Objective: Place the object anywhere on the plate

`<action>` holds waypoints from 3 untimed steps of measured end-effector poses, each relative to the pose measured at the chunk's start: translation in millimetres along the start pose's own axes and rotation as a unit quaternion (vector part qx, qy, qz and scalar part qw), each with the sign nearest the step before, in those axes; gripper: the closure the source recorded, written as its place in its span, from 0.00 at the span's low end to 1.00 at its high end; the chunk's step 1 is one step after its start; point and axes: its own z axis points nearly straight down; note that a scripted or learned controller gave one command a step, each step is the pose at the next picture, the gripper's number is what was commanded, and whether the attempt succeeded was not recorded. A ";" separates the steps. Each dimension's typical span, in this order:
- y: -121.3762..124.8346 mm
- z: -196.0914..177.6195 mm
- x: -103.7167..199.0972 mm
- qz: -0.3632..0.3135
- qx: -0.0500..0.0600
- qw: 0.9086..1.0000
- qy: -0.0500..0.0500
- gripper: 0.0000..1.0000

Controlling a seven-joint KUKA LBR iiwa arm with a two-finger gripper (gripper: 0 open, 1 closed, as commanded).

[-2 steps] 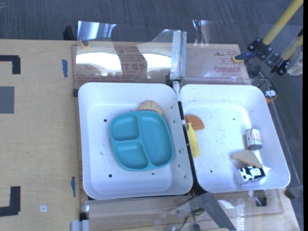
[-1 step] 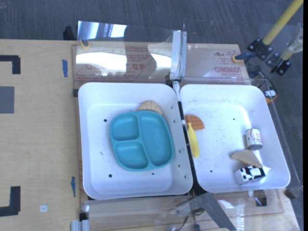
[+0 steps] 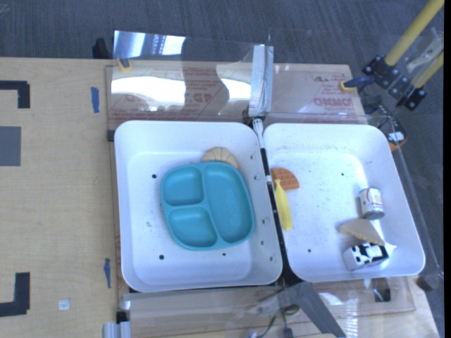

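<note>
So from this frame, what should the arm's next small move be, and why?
Probably to reach into the right bin and descend over one object there, perhaps the small can, which stands apart from the others. The teal plate in the left bin carries nothing yet, and the yellow item, tan wedge and black-and-white piece all still lie in the right bin.

Fig. 1, operator's notes. Upper right: yellow rod (image 3: pixel 421 24), round section, glossy, meeting black clamp (image 3: pixel 394 76), blocky, several bolted pieces. I cannot tell whether either belongs to robot. Lower edge: grey struts (image 3: pixel 317 314), flat matte metal, with thin dark cables (image 3: pixel 271 322) beside them. I cannot tell from here whether these are robot body or bench frame.
</note>
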 end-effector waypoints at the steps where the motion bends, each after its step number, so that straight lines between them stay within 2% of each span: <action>1: 1.4 -12.2 1.9 -0.002 -0.003 1.000 -0.002 1.00; 3: 1.5 -13.4 -2.1 -0.001 0.001 1.000 0.000 1.00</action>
